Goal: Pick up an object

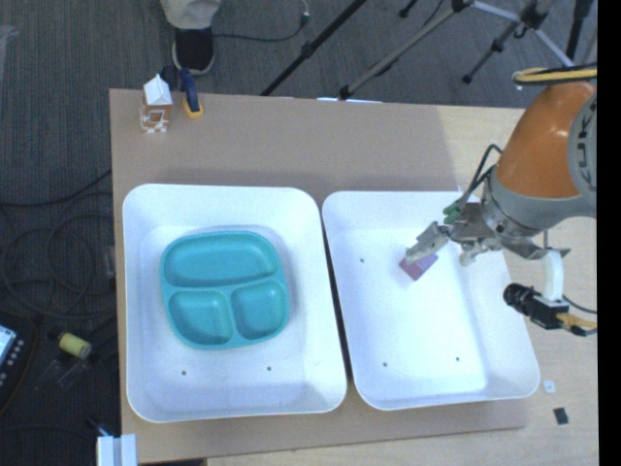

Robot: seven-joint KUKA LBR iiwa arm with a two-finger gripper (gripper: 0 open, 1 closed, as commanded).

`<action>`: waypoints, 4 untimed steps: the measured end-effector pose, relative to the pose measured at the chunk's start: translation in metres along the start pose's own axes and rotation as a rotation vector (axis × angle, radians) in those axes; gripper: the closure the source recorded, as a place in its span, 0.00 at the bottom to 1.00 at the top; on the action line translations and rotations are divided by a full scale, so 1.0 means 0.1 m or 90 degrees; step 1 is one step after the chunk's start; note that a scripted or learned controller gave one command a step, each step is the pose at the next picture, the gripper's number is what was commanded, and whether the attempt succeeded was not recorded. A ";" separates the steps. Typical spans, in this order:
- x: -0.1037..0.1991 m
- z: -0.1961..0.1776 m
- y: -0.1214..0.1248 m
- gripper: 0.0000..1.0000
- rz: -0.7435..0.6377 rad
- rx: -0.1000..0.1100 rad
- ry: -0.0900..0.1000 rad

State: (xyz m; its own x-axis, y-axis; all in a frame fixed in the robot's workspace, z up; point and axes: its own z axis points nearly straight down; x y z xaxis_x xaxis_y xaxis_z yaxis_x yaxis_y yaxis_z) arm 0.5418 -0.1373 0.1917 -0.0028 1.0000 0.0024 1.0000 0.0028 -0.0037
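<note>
Wooden bench, two white bins: in right bin [505, 382], toward its upper right corner, gripper [434, 250] clamps small purple block [418, 265] at its edge; shallow hold, may slip on lifting.

Small purple block [420, 263], tilted, in the right bin's [427, 377] upper middle.

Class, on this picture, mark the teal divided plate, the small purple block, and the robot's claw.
teal divided plate [225, 287]: camera view, its centre ridge.
small purple block [418, 266]: camera view, its top face.
claw [427, 250]: camera view, between the fingertips.
</note>
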 end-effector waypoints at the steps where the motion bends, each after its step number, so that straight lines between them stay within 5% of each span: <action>1: -0.13 1.06 0.83 0.00 -0.074 -0.005 -0.003; 2: -0.42 1.05 0.39 0.00 -0.029 -0.004 -0.003; 3: -0.40 0.96 0.39 1.00 -0.029 -0.005 -0.001; 4: 0.49 0.07 1.16 1.00 0.015 -0.001 -0.002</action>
